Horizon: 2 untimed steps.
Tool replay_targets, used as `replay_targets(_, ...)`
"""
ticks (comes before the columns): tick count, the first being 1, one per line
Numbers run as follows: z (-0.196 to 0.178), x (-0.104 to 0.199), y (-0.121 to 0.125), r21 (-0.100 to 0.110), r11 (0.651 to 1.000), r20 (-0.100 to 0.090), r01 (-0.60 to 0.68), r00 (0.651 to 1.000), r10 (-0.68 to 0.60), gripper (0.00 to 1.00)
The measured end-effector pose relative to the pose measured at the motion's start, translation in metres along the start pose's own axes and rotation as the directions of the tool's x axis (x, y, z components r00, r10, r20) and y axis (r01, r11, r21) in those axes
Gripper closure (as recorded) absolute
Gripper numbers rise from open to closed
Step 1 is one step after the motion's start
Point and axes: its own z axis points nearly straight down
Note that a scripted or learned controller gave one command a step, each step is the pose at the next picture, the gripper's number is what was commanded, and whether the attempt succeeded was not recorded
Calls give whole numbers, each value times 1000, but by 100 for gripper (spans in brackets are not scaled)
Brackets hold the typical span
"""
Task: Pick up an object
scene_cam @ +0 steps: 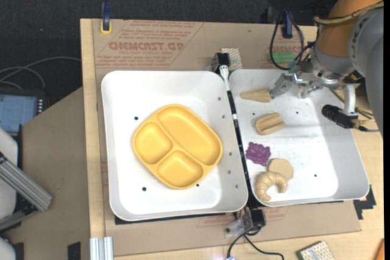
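Observation:
The right bin (341, 161) holds several toy foods. A tan cone-shaped piece (256, 95) lies near the bin's far left. A tan bread roll (269, 123) sits below it, then purple grapes (258, 154), a round tan biscuit (282, 167) and a croissant (271, 184). My gripper (291, 89) hangs over the far side of the right bin, just right of the cone piece. It is open, with nothing between its metal fingers (279, 88).
A yellow divided plate (177, 145) lies in the left bin (122, 100). A black part (338, 115) juts over the right bin's right side. A green clamp (283, 58) and cables sit behind the bins. The bins share a middle rim (234, 131).

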Motion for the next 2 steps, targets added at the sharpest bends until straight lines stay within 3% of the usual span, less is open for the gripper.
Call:
replay_targets(1, -44, -38, -104, 8, 1000, -2, -11, 1000, 11, 0)
replay_targets(2, -7, -43, -9, 7, 1000, -14, 1, 1000, -1, 0)
